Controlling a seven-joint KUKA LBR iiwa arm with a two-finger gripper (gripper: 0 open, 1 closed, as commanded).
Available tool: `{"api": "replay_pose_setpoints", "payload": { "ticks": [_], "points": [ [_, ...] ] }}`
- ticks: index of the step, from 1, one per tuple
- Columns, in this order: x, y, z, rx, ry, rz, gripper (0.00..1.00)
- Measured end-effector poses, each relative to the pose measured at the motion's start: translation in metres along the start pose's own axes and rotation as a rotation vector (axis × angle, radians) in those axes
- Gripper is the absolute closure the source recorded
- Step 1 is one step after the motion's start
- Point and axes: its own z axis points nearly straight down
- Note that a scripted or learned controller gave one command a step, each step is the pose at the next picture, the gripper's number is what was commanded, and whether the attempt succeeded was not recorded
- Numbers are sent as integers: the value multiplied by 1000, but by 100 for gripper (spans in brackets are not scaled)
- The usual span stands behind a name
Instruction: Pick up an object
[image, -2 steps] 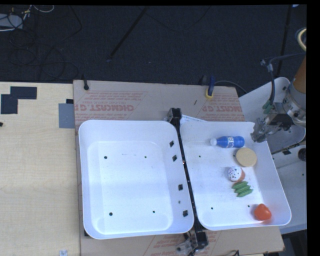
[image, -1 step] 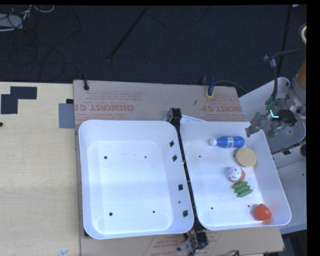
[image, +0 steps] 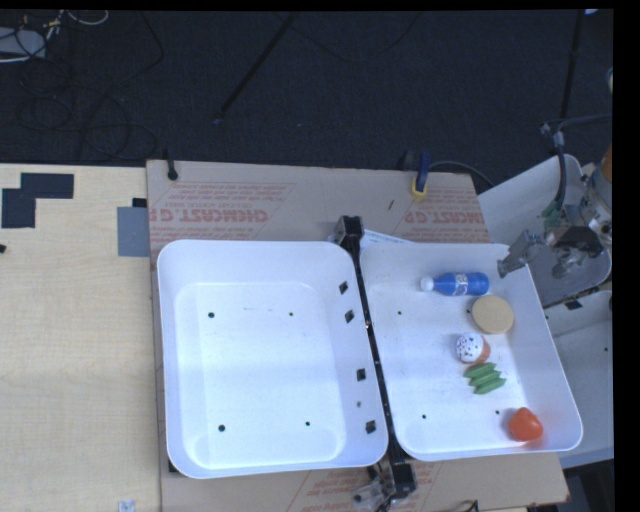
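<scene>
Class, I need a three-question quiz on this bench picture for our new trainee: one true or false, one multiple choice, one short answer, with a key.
1. True or false: the blue bottle lies on its side in the right bin.
2. Which item sits nearest the right bin's front right corner? A) the tan round disc B) the orange-red ball C) the green pods
3. Short answer: which item lies directly between the tan round disc and the green pods?

Key
1. True.
2. B.
3. The white speckled ball.

The gripper hangs beyond the right bin's far right edge, above none of these items.
</scene>
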Motion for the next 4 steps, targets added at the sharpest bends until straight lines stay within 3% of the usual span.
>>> {"api": "replay_pose_setpoints", "payload": {
  "ticks": [1,4],
  "points": [
    [2,36,-31,-8,0,-4,0],
    [1,43,-106,-6,1,-5,0]
  ]
}}
